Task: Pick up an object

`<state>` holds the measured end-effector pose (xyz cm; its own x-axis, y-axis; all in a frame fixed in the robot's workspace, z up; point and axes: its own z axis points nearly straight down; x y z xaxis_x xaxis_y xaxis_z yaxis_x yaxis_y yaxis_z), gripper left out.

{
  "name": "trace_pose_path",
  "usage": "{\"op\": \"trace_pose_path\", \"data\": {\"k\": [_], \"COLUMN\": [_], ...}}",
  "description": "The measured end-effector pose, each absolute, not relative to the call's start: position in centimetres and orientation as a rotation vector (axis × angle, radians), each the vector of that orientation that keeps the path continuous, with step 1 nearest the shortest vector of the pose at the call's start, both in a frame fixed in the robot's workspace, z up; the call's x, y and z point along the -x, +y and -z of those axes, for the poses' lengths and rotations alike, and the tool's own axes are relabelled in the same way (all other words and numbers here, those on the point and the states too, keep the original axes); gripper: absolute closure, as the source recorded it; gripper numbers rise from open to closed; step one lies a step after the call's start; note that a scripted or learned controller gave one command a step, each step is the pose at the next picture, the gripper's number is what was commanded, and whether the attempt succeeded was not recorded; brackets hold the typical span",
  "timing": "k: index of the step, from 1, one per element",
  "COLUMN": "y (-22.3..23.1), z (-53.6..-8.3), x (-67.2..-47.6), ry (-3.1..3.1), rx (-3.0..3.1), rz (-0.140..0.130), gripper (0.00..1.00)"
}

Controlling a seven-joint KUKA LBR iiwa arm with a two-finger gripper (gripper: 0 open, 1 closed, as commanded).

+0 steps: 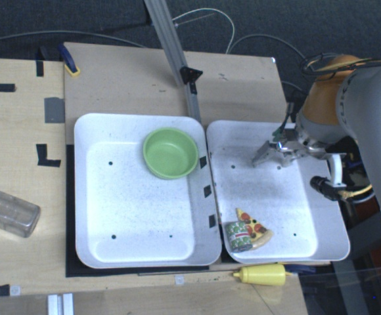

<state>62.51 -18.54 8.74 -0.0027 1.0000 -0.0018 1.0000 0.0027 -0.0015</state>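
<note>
Two shallow white bins are seen side by side on the tabletop [131, 90]. In the left bin [98, 202], a green bowl [171, 153] is placed upright near the far right corner, close to the wall shared with the other bin. In the right bin [289, 202], a small pizza slice toy [246, 230] with red and green spots is found near the front left corner, lying flat on the floor of the bin.

The end effector [267, 156] is located over the far part of the right bin, well apart from the pizza slice toy. Its two fingers are spread open and pointed to the left, and nothing is held between them. The grey arm [364, 104] with the orange band is seen at the right side.

A yellow bottle [264, 275] is laid on its side just in front of the right bin. A clear plastic container [6, 210] is lying on the tabletop, left of the bins.
</note>
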Motion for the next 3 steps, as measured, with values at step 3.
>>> {"op": "trace_pose_path", "data": {"k": [3], "y": [-18.4], "z": [-20.8], "x": [-63.9], "ry": [2.221], "rx": [-2.215], "rz": [-0.005], "gripper": [1.0]}}
